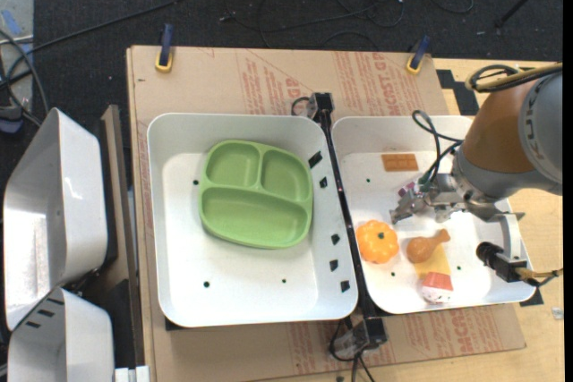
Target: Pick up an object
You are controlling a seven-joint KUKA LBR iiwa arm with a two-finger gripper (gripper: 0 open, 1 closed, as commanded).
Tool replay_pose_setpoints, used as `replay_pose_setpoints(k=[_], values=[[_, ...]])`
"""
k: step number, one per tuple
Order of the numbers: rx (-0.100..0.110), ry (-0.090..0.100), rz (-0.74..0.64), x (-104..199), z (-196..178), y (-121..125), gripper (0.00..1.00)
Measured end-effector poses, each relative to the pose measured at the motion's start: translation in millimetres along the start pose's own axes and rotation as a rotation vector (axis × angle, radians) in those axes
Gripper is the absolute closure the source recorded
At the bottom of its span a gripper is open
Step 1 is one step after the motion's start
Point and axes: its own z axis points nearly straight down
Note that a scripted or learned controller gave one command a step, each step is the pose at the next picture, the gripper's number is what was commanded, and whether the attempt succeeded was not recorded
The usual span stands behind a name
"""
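Observation:
In the right bin [466, 295] lie an orange pumpkin-like toy [377, 242], a brown drumstick-shaped toy [426, 245], a yellow, white and red toy [435, 277] near the front wall, and a flat orange tile [399, 162] toward the back. A small purple thing [409, 190] peeks out beside the gripper. My gripper [417, 204] hangs low over the middle of the right bin, just behind the drumstick and right of the pumpkin. Nothing visible sits between its tips.
The left bin [170, 282] holds a green divided plate [256, 193]. A black divider [333, 192] runs between the bins. The arm's grey and orange body [510, 143] covers the right bin's far right side. Stacked white bins [49, 210] stand at the far left.

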Motion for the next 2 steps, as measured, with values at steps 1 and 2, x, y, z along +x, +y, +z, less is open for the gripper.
replay_pose_setpoints(k=[1, 2], values=[[0.001, 0.000, 0.000, -0.5, -8.2, 0.6, 1.00], [-0.006, -0.002, -0.003, -3.5, -68.3, 1.5, 1.00]])
